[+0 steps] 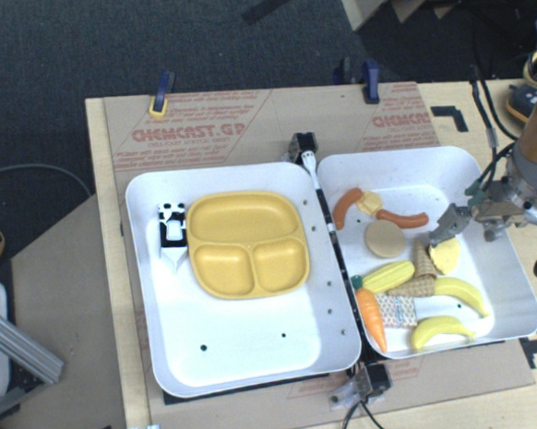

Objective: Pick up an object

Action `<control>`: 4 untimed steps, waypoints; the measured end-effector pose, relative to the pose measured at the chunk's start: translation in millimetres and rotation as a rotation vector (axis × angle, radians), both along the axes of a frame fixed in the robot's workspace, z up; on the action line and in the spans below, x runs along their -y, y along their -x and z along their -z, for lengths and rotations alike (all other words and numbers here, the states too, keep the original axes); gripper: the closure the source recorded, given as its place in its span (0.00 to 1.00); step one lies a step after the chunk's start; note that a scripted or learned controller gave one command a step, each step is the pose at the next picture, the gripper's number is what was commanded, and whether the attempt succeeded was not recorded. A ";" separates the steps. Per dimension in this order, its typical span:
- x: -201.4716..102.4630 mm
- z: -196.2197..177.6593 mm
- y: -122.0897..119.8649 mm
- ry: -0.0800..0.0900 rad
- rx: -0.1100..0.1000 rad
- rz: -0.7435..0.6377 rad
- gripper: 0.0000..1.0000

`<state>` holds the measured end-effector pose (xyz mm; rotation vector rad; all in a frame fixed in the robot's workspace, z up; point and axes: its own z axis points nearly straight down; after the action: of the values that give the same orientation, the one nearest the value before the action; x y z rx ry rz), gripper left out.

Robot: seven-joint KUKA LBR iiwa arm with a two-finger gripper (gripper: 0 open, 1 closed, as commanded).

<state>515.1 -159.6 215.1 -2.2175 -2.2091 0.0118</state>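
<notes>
The gripper [444, 229] hung low over the right bin [459, 162], among the toy food. How far its claw stood open could not be told, nor whether it had hold of anything. Its tip was just beside a pale yellow piece [446, 256], near a tan disc [385, 239]. Two bananas [449, 329] lay nearer. The left bin [154, 292] held a yellow divided tray [247, 242].
</notes>
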 end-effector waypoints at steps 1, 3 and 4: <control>-0.4 -7.1 -2.9 0.003 0.014 -0.004 0.00; 1.0 86.5 -8.5 0.000 0.007 -0.003 0.00; 1.3 129.6 -11.0 0.004 0.018 -0.004 0.00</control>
<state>526.1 -160.8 85.5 -2.2244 -2.2246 -0.0036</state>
